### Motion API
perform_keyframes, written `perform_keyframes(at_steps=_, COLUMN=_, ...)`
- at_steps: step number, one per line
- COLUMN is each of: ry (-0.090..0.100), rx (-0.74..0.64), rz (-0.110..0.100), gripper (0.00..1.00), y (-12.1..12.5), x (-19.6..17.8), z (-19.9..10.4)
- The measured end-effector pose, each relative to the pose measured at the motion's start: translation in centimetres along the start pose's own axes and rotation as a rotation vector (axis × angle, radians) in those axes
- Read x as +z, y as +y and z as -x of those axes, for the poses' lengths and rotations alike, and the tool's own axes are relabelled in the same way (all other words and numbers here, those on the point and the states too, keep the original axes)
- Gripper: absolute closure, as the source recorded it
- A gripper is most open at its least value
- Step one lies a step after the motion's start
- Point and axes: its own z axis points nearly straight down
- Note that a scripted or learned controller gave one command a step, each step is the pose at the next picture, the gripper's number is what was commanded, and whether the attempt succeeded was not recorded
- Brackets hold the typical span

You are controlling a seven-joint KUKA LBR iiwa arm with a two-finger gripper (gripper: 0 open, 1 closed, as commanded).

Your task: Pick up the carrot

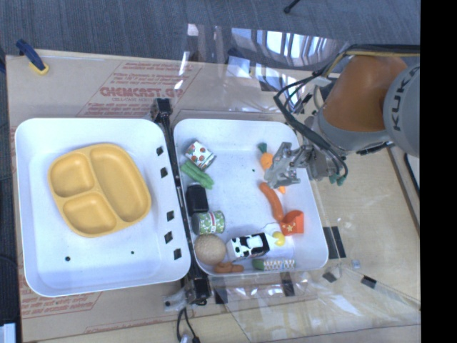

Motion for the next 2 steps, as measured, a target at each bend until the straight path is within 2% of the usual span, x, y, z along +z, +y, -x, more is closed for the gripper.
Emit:
perform_keyframes(at_steps=1, ry=0.003, rx=0.022, rz=0.001, gripper=1.0, y=-0.1, x=9.2, z=-4.3)
perform_keyframes(at_steps=2, ry=-0.007, rx=0.079, rz=0.001, gripper=1.0, y=3.6, x=-0.3, z=-1.1)
